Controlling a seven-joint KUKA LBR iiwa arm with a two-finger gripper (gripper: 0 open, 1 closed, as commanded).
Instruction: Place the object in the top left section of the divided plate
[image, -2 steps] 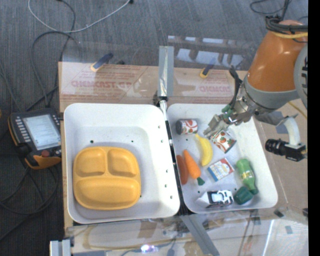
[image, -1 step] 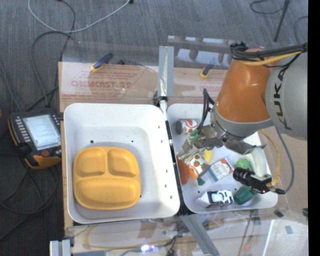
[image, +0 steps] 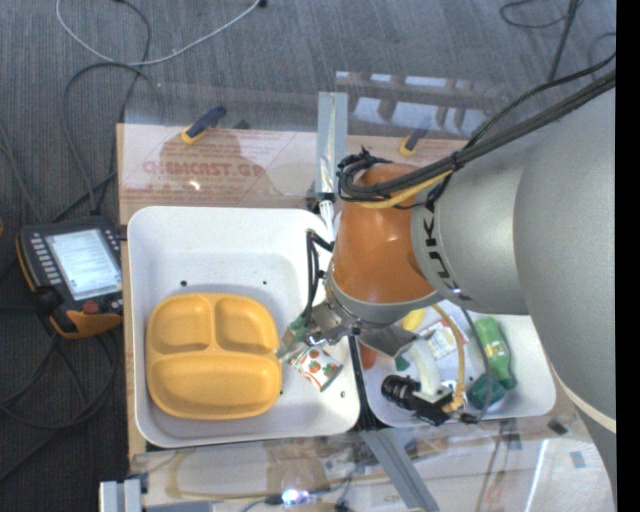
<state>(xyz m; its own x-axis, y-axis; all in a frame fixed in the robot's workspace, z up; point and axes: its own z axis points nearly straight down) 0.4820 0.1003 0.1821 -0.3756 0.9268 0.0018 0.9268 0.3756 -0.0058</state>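
I saw the hand at three o'clock of the yellow divided plate, beside a printed packet; its grip I could not tell.

Open floor is left in the upper half of the left bin, above the divided plate, whose sections are uncovered from above. The plate's right edge is crowded by the arm and a printed packet. The right bin is cluttered with items.
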